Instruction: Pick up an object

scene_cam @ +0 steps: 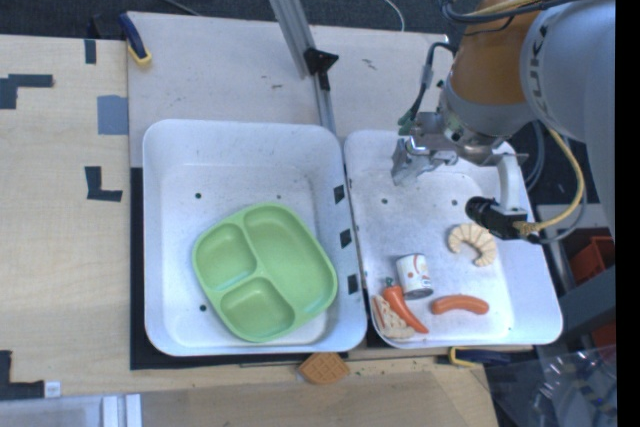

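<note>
Smooth glossy green plastic plate, matt white plastic bins, pale wood bench.

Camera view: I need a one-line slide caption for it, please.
KUKA arm's gripper hovers over right bin holding croissant, can, sausage; green plate in left bin.

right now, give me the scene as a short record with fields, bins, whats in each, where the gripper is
left bin: holds a green divided plate, three compartments
right bin: holds a croissant, a small can, a sausage and a carrot piece on a pale slice
gripper: over the far part of the right bin, apart from the food items
outside the bins: a waffle-like piece on the bench at the near edge
held: nothing seen between the fingers
</note>
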You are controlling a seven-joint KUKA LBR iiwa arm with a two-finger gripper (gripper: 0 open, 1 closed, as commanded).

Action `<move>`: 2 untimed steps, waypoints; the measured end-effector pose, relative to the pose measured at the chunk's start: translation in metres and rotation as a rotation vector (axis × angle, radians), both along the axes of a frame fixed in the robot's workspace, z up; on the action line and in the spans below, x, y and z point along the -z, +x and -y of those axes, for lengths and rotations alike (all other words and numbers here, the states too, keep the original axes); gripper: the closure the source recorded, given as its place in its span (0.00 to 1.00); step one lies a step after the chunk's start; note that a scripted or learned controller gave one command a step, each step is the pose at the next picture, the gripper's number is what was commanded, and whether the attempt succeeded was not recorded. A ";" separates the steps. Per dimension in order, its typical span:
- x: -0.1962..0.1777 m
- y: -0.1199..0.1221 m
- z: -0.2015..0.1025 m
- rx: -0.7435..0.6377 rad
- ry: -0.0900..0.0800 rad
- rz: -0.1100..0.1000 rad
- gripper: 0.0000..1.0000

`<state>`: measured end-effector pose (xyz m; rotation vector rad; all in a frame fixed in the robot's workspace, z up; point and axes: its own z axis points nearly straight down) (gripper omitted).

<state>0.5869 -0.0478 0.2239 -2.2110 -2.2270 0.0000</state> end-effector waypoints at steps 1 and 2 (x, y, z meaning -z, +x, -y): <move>-0.008 -0.021 -0.058 -0.001 0.000 -0.001 1.00; 0.001 -0.042 -0.116 0.000 -0.001 -0.002 1.00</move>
